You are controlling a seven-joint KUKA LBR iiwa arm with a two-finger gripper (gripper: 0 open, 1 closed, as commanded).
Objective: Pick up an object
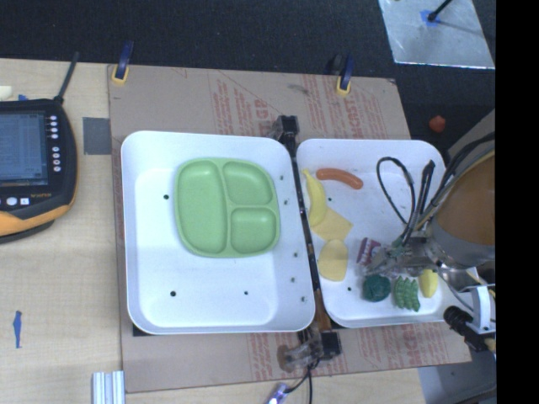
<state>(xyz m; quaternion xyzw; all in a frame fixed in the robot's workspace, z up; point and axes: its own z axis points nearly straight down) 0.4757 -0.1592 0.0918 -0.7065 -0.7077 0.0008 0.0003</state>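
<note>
claw (402,262) low in right bin (370,314) | green toys (392,290) just beneath

You are looking at a robotics lab. A teach pendant (29,165) with a screen lies on the tabletop (59,293). Cardboard sheeting (210,99) is held down with clamps (123,62) under two white bins (139,225), and cables (404,192) trail from the arm (472,200).

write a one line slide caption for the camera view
KUKA arm's hand low in the right bin among toy foods, near a green broccoli piece; green divided plate in the left bin.
</note>
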